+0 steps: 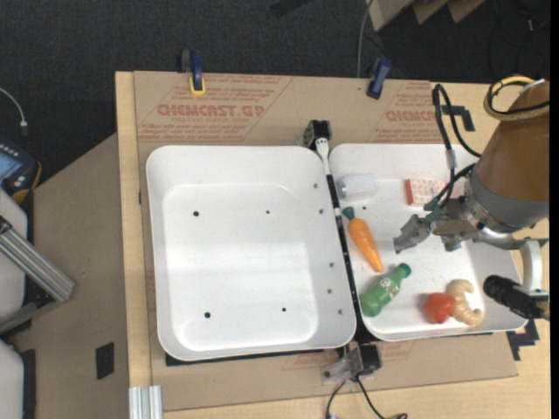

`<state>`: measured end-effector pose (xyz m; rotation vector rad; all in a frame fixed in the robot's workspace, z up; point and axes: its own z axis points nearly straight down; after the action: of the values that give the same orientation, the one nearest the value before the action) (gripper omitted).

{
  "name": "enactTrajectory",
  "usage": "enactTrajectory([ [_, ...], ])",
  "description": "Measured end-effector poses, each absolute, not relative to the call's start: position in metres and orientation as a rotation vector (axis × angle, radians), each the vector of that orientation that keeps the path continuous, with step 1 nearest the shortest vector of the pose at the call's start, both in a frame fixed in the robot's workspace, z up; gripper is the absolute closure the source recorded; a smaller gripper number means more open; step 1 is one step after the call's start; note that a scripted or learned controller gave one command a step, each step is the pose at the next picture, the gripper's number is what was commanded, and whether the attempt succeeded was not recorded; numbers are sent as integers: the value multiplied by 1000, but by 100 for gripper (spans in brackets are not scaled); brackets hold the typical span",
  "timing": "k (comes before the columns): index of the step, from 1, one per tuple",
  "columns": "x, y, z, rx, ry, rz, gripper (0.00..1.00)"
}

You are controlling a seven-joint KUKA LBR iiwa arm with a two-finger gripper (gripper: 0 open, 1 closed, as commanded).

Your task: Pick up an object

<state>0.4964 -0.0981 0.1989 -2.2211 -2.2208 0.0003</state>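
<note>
Gripper [417, 231] hangs, seemingly empty, just beside the carrot [365, 243]

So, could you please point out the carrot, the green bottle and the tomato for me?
carrot [366, 243], camera view, middle of its orange body.
green bottle [381, 293], camera view, its green body.
tomato [439, 306], camera view, centre of its red skin.

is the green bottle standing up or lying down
Lying down. The green bottle rests on its side on the floor of the right bin, its white cap pointing up-right, just below the carrot.
</note>
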Motion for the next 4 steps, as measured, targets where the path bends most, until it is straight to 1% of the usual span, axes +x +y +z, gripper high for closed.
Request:
enactTrajectory([
  [1, 484, -174, 118, -2226, -2210, 8, 0],
  [2, 555, -221, 84, -2214, -2219, -8, 0],
  [3, 475, -223, 110, -2223, -2213, 3, 0],
  [4, 479, -223, 119, -2226, -2221, 0, 100],
])
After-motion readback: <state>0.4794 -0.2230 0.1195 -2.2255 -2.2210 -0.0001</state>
